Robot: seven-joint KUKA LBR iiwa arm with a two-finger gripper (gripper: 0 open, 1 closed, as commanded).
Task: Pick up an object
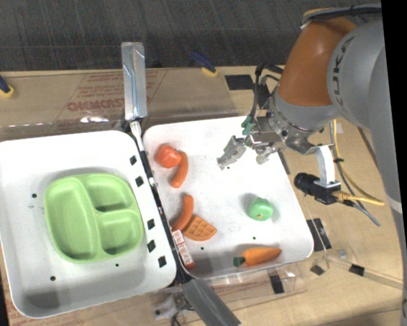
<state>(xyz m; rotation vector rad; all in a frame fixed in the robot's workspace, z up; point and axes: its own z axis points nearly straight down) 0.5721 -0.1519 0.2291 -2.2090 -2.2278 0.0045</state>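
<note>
So the arm (337, 58) is reaching in from the right of the frame and hanging over the right bin (207, 133), upper right part of it. Looks like it's in the approach step, nothing picked yet, just hovering above bare bin floor.

Left bin (14, 215) is sitting with a green tray (93, 215) in it, not really in play, I'd guess.

Right bin is holding the candidates: a carrot (260, 255) near the bottom edge, two sausage-looking pieces (181, 170) (183, 213) along the left side, a waffle thing (200, 230), a red-orange lump (165, 154), and a green apple (260, 208) lower right.

The fingers (245, 149) are looking spread apart, moderately wide, with nothing between them and nothing touching them as far as I can tell.

Closest target is probably the apple, sitting below the fingers in the frame. The next move needs shifting down-frame over it, then descending with the fingers straddling it. It's round, so it could squirt out.
</note>
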